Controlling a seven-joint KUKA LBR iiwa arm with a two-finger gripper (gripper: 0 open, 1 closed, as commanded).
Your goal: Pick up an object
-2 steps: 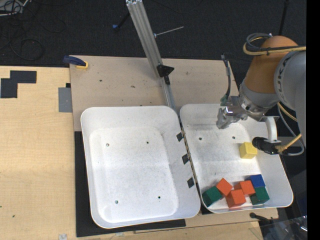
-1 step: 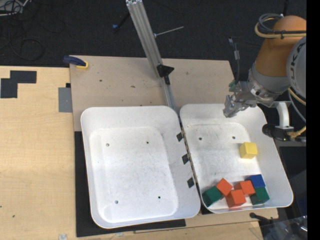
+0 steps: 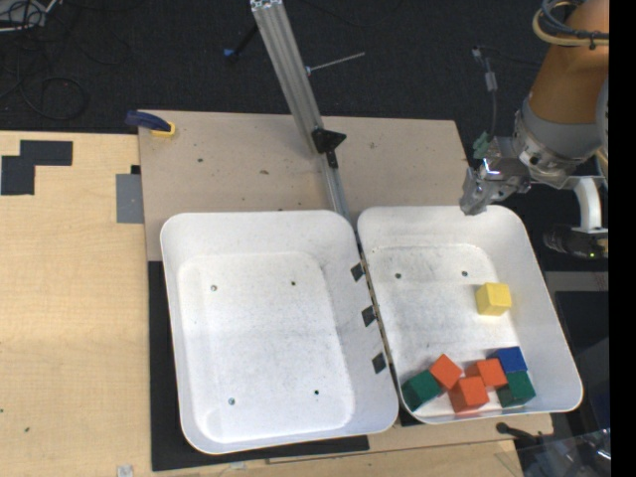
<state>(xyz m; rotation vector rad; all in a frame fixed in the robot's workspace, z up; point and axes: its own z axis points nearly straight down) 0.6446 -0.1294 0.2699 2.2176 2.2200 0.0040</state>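
Inside right bin: yellow cube lies alone mid-right | near corner: orange, green and blue cubes clustered, touching | claw above far rim, apart from cubes, grip state cannot be told | left bin beside, on counter

One fixed camera, high above the bench, looking down at a slant.

We look from the near side across both white bins, the left bin and right bin lying whole in frame, the bench running behind them and the arm entering at upper right.
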